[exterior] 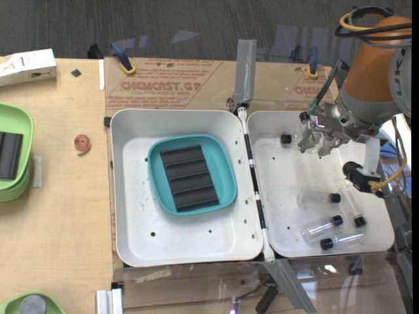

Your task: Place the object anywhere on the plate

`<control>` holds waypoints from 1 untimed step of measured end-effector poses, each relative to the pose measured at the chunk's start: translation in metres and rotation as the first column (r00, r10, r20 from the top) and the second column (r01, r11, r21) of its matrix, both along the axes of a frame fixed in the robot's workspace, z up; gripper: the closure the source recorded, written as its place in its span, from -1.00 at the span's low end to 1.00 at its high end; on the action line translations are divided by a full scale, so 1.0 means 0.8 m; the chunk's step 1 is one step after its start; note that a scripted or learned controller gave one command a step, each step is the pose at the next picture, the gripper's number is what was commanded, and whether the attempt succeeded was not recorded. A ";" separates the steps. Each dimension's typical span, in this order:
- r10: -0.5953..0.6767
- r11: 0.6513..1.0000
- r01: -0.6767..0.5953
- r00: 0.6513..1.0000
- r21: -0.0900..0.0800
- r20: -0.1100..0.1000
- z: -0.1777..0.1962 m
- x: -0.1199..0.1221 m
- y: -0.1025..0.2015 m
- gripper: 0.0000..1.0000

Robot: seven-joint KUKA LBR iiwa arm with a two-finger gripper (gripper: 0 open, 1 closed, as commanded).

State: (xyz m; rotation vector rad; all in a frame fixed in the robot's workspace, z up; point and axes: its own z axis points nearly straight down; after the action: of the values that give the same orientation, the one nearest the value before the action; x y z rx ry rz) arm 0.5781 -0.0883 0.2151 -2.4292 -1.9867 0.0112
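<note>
A teal plate [226, 175] with a dark ridged insert [189, 178] lies in the left bin [131, 195]. Several clear tubes with black caps lie in the right bin [281, 195], among them one tube [319, 227] and another [342, 240] near its front right corner. A small black-capped piece [286, 138] rests near the back of that bin. My gripper [315, 145] hangs over the back right part of the right bin, just right of that piece. Its fingers stand apart with nothing between them.
A grey divider post [245, 70] rises behind the seam between the bins. Left of the bins on the wooden bench are a green tray [19, 169], a small pink knob [81, 142] and a white box [26, 65]. Cables hang at the arm's right side.
</note>
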 end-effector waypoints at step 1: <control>0.000 1.000 0.000 1.000 0.000 0.000 0.000 0.000 0.000 -1.00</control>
State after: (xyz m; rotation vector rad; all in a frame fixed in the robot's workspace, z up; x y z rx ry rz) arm 0.5781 -0.0883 0.2152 -2.4296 -1.9864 0.0107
